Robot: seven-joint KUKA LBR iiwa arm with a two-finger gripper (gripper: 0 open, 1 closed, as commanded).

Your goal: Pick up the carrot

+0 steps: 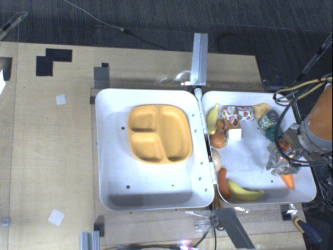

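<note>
One carrot (287, 180) lies near the right bin's (250, 155) front right corner, directly beneath the gripper (281, 165); finger state cannot be told. Lift evidently not yet achieved.

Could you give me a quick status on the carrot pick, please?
Gripper low in the right bin, near its right wall. Carrot lies just below the gripper tip, not visibly held. Yellow banana at the front wall, apart.

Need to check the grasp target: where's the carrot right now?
In the camera view, the carrot lies in the right bin, near its front-right corner, directly under the gripper and right of the banana along the front wall.
</note>
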